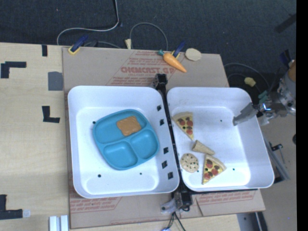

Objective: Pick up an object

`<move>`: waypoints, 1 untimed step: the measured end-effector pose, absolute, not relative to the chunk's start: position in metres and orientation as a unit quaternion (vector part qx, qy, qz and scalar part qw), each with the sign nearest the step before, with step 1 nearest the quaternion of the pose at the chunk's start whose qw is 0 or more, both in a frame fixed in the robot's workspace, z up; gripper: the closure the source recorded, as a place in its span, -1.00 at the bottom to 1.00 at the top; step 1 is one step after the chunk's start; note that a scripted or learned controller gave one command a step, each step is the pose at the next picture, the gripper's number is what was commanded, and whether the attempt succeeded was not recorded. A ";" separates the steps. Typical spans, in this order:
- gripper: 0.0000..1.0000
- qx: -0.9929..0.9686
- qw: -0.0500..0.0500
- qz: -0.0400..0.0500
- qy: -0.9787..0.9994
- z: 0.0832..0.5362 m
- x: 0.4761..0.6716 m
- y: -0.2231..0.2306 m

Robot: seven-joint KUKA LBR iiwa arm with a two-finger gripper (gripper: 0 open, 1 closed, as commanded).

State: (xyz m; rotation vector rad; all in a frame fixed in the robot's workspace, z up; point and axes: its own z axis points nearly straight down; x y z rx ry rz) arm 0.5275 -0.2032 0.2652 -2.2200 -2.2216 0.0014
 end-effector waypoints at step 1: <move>-1.00 -0.705 0.006 0.002 -0.709 0.189 0.491 -0.135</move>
